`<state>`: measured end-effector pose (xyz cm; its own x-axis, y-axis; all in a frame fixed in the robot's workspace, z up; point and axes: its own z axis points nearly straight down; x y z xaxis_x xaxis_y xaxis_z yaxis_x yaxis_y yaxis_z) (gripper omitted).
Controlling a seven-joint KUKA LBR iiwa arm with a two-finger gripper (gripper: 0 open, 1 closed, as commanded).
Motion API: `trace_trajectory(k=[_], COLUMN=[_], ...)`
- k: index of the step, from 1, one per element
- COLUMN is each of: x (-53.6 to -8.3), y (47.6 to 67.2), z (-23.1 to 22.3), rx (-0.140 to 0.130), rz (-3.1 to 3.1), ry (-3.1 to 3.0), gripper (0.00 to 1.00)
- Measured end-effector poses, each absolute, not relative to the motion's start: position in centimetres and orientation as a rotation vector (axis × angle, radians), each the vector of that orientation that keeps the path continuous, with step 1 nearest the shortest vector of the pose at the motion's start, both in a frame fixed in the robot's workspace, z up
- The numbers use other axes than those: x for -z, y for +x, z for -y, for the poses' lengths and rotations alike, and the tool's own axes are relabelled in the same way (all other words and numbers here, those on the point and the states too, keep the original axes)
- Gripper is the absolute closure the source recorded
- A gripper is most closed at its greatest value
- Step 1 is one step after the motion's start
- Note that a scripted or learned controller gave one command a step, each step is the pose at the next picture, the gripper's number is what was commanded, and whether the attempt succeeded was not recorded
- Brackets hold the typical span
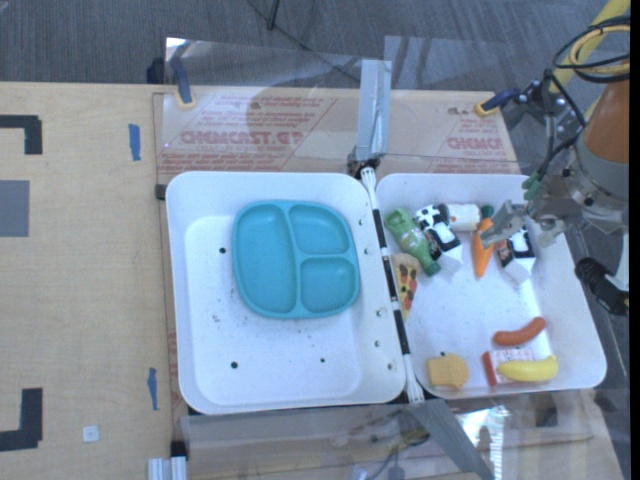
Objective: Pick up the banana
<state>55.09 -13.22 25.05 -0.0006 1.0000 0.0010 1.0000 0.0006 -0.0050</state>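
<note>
Banana (528,370) lies well below the hand (522,228), at the near edge of the right bin (590,313), free to be taken; whether the hand is apart or together I cannot tell. A sausage (519,332) sits just above the fruit, crowding any approach, while a carrot (483,249) and small carton (516,254) lie right under the hand.
</note>
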Motion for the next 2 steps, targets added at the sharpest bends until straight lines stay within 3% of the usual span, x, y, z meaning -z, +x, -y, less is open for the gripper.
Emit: trace_trajectory(k=[1, 2], x=[-9.0, -8.9], y=[48.1, 56.2], z=[13.1, 14.3], rx=[0.004, 0.01], rz=[2.224, 2.301], ry=[-2.221, -2.159], gripper=[0.0, 0.0])
